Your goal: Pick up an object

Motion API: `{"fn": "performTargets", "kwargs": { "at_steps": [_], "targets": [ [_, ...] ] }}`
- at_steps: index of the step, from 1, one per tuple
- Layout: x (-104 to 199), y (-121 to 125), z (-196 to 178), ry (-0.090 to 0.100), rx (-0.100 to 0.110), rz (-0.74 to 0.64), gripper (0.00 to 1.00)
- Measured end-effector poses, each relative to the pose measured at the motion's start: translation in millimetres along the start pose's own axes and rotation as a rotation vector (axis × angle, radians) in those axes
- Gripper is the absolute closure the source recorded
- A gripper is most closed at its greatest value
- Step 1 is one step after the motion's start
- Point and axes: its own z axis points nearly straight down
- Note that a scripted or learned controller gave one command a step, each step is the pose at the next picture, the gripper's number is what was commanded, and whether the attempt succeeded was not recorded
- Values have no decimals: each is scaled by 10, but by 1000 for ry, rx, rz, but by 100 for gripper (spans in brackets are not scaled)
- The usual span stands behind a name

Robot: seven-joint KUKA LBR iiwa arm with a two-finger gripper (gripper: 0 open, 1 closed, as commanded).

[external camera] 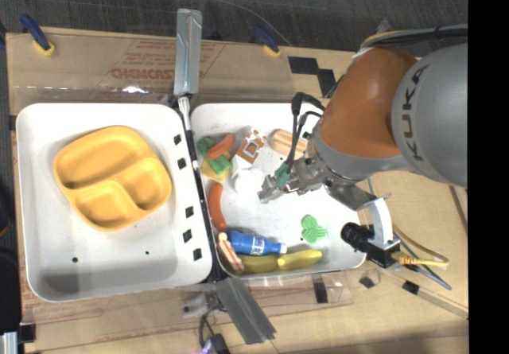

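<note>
My gripper (pixel 270 188) hangs over the middle of the right bin (pixel 262 115), reaching in from the right under the grey and orange arm. Its fingertips sit above bare white floor with no object seen between them. Around it lie a carrot-like toy (pixel 219 146), a small orange and white box (pixel 251 147), a tan bread piece (pixel 283 140), a red sausage (pixel 215 205), a green ridged toy (pixel 313 227), a blue bottle (pixel 256 246) and a yellow banana (pixel 280 262).
The left bin (pixel 32 209) holds a yellow divided tray (pixel 113 177). A metal clamp bar (pixel 187 50) stands at the divider between the bins. Cardboard lies behind the bins.
</note>
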Motion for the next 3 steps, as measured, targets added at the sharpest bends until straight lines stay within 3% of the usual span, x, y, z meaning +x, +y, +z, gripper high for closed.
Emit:
{"fn": "performTargets", "kwargs": {
  "at_steps": [1,2,3],
  "targets": [
    [-938,-248,-304,-1,9,-110,100],
    [-920,-239,-298,1,9,-114,0],
    [-1151,-326,777,5,16,-182,0]
  ]
}}
